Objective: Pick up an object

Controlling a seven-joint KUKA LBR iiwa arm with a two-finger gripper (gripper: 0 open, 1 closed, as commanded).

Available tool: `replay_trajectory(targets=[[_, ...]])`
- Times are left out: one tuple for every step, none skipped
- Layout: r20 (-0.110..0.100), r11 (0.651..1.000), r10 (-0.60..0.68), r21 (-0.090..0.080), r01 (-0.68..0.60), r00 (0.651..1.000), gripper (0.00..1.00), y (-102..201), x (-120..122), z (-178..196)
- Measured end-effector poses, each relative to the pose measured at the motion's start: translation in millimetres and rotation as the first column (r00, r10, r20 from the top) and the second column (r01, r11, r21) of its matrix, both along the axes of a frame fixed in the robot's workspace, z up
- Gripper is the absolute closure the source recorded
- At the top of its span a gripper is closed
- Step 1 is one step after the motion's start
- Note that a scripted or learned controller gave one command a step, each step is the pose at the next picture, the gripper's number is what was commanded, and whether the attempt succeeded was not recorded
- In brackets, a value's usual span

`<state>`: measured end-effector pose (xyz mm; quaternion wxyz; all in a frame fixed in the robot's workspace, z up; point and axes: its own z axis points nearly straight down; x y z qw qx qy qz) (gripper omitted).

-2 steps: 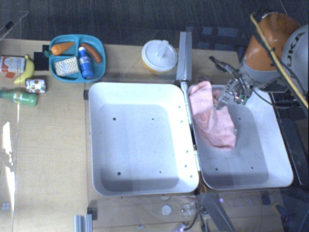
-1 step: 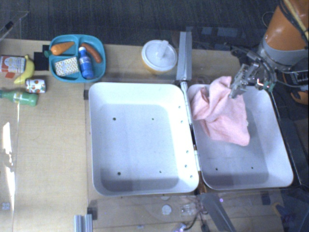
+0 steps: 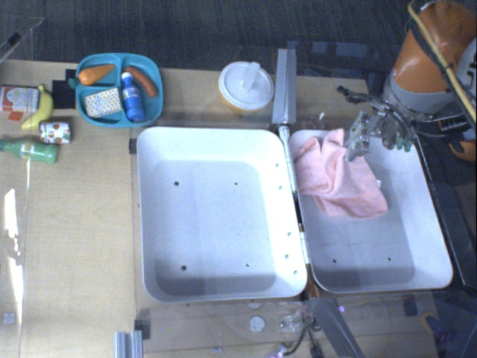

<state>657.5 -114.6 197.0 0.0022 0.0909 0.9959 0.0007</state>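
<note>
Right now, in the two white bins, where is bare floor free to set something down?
The left bin has bare floor from wall to wall. In the right bin, the near half, below the pink cloth, is free. Its far end is crowded: the cloth lies there, with the gripper at the cloth's far edge.

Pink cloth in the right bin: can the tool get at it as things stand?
Probably yes. The tool hangs right at the upper right edge of the pink cloth, which lies uncovered in the right bin, with nothing over it or between them.

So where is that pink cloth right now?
The pink cloth lies crumpled in the right bin, at its upper left, just below the gripper.
</note>
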Motion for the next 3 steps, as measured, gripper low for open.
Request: replay_trajectory(targets=[[0.007, 0.992, -0.128, -0.001, 0.128, 0.992, 1.00, -50, -54, -81], [0.007, 0.992, -0.129, -0.001, 0.129, 0.992, 0.00, -50, -54, -81], [0.015, 0.980, -0.197, -0.002, 0.197, 0.980, 0.00, -51, -6, -105]])
